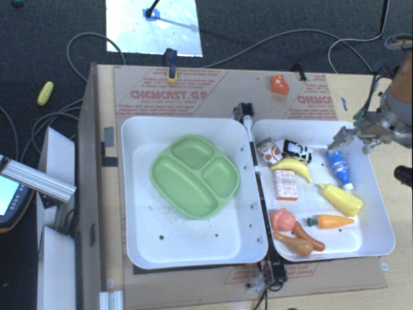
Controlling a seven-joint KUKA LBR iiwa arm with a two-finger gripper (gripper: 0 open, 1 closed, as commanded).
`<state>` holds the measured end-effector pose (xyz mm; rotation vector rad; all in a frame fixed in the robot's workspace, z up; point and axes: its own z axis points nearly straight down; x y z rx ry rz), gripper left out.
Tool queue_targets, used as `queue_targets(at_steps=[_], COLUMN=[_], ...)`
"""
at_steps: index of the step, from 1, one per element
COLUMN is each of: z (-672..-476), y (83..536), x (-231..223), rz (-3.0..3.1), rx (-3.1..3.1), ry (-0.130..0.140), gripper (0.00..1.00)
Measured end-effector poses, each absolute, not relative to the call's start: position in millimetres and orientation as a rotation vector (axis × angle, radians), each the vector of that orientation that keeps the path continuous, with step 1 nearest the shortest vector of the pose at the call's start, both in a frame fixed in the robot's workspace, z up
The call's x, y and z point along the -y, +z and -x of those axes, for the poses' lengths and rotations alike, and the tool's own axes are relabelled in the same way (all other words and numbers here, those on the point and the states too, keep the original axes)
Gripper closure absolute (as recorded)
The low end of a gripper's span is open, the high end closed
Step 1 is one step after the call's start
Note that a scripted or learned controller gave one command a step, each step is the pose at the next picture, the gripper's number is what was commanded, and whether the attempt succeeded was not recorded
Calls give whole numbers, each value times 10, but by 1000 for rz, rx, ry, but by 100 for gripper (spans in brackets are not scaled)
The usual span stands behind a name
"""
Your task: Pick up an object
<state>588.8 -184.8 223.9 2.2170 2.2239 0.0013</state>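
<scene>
The grey two-finger gripper (352, 139) is hanging over the upper right corner of the right-hand shallow white bin (381, 221), its fingers spread apart with nothing between them. Directly below and just beside it is lying the likeliest target — a blue plastic tube with a white cap (339, 166), resting on the bin floor near the right wall.

The tube's long axis is running from upper left to lower right in the view, slightly off the bin's side wall, with the pale cap end pointing toward the lower right, where it is nearly touching a yellow squeeze bottle (342, 199). To do this step well, I judge the wrist should be turning so the fingers are straddling the tube across its narrow width, not along its length, and coming down over the blue middle rather than the cap end — that is keeping clear of the yellow bottle and of the bin wall.

Other items are crowding the bin: a yellow toy banana (292, 167), a small orange-and-white carton (286, 185) and an orange toy carrot (334, 222). They are lying apart from the tube. The left-hand white bin (139, 173) is carrying a green sectioned plastic plate (195, 176), well apart from the gripper.
</scene>
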Motion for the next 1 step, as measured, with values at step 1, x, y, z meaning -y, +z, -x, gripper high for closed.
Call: queue_targets(at_steps=[1], z=[-6463], y=[971], x=[2050], rz=[-2214], rx=[-2221], ry=[4], gripper=[0])
